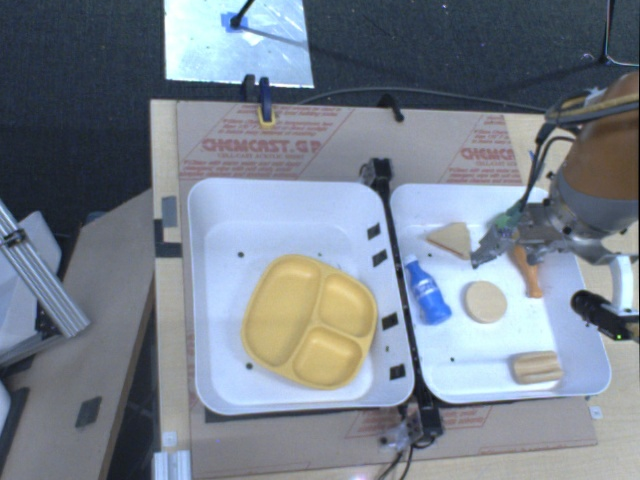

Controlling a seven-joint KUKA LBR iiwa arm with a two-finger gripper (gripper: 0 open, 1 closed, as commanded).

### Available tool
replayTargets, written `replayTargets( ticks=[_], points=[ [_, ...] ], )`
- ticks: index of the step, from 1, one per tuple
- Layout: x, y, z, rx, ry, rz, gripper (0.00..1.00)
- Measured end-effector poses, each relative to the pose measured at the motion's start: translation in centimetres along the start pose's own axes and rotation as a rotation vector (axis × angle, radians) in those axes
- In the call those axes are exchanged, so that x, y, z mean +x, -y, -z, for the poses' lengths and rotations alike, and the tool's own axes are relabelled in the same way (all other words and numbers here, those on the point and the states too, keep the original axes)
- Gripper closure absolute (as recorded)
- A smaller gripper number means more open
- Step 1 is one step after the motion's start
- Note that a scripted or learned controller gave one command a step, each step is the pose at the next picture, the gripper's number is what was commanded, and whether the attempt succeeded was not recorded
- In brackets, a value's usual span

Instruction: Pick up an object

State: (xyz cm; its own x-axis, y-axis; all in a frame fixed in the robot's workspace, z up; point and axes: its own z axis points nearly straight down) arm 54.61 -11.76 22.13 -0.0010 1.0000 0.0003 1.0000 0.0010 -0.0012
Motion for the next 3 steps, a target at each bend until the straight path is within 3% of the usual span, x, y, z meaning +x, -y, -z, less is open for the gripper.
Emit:
replayTargets(
  ticks=[2, 3],
  points=[
    [-0.6, 0.3, -11.4, 0.002, -0.001, 0.0, 0.0],
    [-0.7, 0.1, -10.0, -0.004, 0.001, 0.001, 1.0]
  ],
)
